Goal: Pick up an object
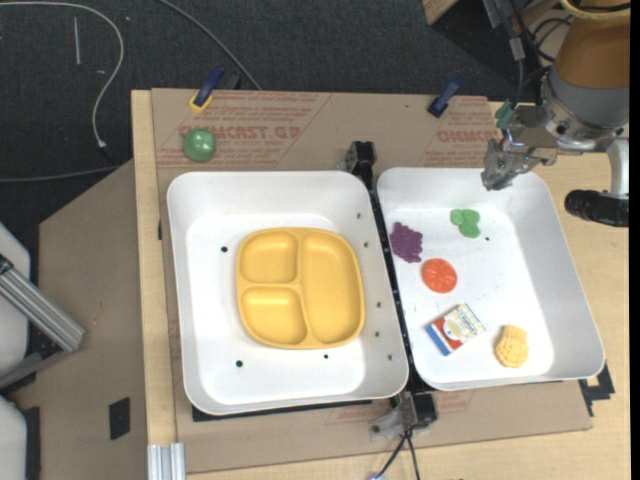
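**End effector above the far edge of the right bin, toys lying below**

The end effector (pixel 499 176) hangs over the far rim of the right bin (pixel 570 298), its tip pointing down toward the bin's far left part. Nothing shows between its fingers, and whether they stand apart or together cannot be told from this slanted view. Above it the grey wrist and the orange band of the arm (pixel 590 63) reach in from the far right.

Nearest to the end effector, inside the right bin, lies a small green toy (pixel 465 221), a little nearer and to the left of the tip and apart from it. To the left of that, close to the bin's left wall, sits a purple grape bunch (pixel 406 241). Just nearer lies a round orange-red toy (pixel 439 275). Toward the near side rest a small white, red and blue carton (pixel 455 328) and, to its right, a yellow ridged toy (pixel 511 346). All five lie on the bin floor, separate from one another.

The left bin (pixel 200 268) holds a yellow divided plate (pixel 300 287) with three compartments, roughly in its middle.

Both bins rest on a cardboard sheet (pixel 300 128) covering the surface. On its far left corner sits a green ball (pixel 199 145), near a blue clamp (pixel 208 89); another blue clamp (pixel 445 96) grips the far edge to the right.
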Available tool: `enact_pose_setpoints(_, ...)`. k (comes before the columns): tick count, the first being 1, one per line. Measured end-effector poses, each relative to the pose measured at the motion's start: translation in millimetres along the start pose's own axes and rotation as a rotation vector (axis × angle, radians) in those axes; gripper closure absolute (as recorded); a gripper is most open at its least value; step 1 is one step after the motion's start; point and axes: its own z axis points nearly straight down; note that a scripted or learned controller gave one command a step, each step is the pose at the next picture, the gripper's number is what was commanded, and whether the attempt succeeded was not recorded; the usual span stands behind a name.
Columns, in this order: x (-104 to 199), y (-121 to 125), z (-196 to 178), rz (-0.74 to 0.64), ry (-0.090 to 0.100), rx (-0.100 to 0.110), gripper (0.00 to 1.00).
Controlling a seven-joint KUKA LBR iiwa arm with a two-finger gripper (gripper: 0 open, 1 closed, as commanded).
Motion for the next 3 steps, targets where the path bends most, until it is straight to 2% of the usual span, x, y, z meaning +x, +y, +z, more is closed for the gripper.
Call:
enact_pose_setpoints(1,51,-20,18,-0.001,0.0,0.001,1.0)
enact_pose_setpoints(2,88,-45,31,0.0,0.0,0.002,1.0)
enact_pose_setpoints(3,140,-68,27,-0.003,0.002,0.001,1.0)
